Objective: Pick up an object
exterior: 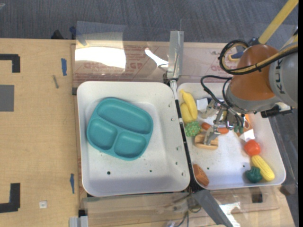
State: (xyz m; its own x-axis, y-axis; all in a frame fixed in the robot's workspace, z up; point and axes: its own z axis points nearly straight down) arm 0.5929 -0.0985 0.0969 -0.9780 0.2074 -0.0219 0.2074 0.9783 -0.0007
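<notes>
Hovering low in right bin (274, 141), pincer (218, 126) seen over wooden piece (207, 143), beside banana (189, 106); pincer state can't be told. Teal tray (119, 127) parked in left bin (94, 174).

White letters "KU", cut off at the frame's edge, stand on the arm's grey casing (285, 74). Faint red print on the clear sheet (142, 60) behind the bins is illegible
</notes>
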